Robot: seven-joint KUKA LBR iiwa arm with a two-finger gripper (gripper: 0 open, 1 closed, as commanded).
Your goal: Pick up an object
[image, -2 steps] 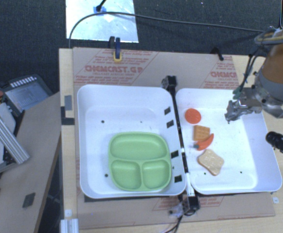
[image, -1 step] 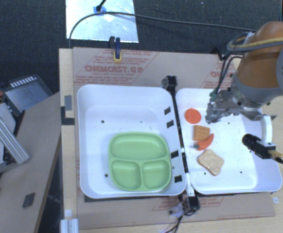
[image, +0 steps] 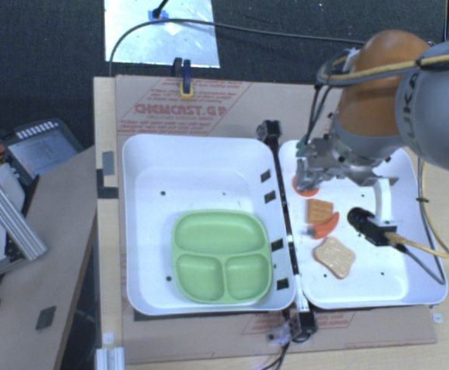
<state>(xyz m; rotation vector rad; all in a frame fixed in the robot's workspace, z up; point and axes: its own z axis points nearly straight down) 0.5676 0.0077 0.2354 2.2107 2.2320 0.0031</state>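
Arm (image: 410,91) is in from the right, wrist bent down over the back-left part of the right bin (image: 410,284), jaws low near that bin's left wall. Can't tell if the jaws are apart or together, the wrist body blocks them. A small red piece (image: 299,185) sits right at the tip, touching or just beside it; can't tell whether it's gripped. The other pick candidates all lie loose on the right bin floor, in a cluster just in front of the tip: orange square cracker (image: 320,208), red-orange crescent slice (image: 329,225) touching the cracker's near edge, and a tan toast piece (image: 334,257) near the slice, closer to the front wall. Left bin (image: 143,183) holds a green three-compartment plate (image: 221,257), lying flat in its front-right part, well apart from the arm. Both bins sit on a cardboard sheet (image: 209,106) with red print, which a yellow clamp (image: 186,87) pins at the back edge. Bench (image: 55,230) to the left carries a grey device (image: 43,151) and an aluminium rail (image: 8,214).
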